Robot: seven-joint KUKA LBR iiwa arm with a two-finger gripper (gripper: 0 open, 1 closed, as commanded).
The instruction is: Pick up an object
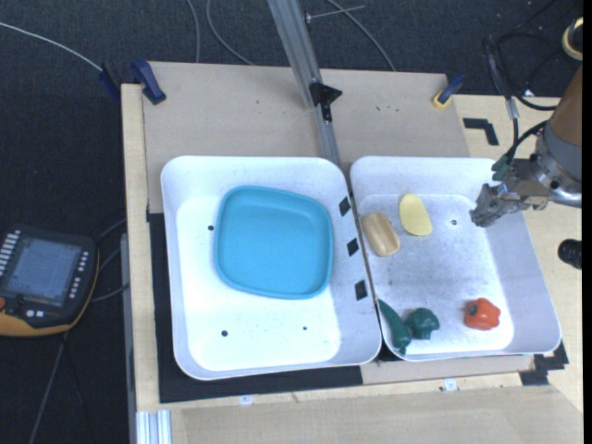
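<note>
The right bin (518,276) holds a yellow oval piece (415,215), a tan bread-like piece (380,233), a dark green vegetable (412,324) at the front left and a red pepper (481,314) at the front right. My gripper (487,209) hangs over the bin's far right part, right of the yellow piece and apart from it. Nothing shows between its fingers.
The left bin (185,248) carries a light blue square plate (275,241). A slanted metal rail (301,49) runs down to the gap between the bins. Blue (148,81) and yellow (449,89) clamps sit at the board's far corners. A handheld pendant (42,280) lies at the left.
</note>
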